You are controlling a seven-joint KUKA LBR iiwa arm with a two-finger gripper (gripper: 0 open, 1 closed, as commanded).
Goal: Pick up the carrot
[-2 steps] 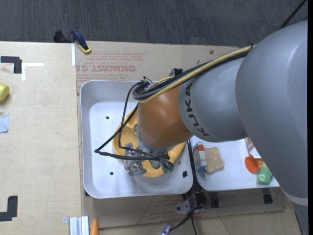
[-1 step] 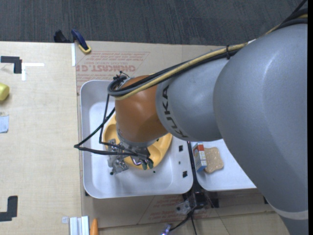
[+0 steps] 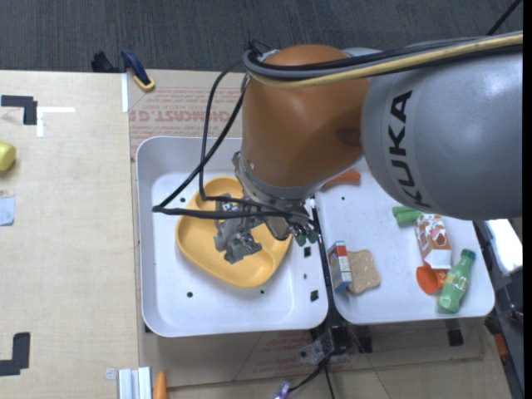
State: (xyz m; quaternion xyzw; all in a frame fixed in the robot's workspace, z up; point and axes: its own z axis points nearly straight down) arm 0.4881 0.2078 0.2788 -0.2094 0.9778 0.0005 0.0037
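Lying in the right bin, near its back edge, the carrot appears as an orange strip largely hidden beneath the orange band of the arm; only its end toward the bin's middle is visible. Well apart from it, over the left bin, the tool hangs above a yellow dish that lies tilted on the bin floor. Whether the tool is spread or pressed together cannot be told, since dark cables and the wrist crowd that area, and nothing can be made out between its tips.

Toward the front of the right bin, just beside the divider, stands a small red-and-blue carton, touching a slice of bread. Farther right lie a green object, a red-and-white packet, a green bottle and an orange piece partly under the packet and bottle.

Both bins rest on brown cardboard atop the pale wooden desk. A yellow object sits at the desk's left edge, and a blue-and-yellow clamp lies at its back margin.
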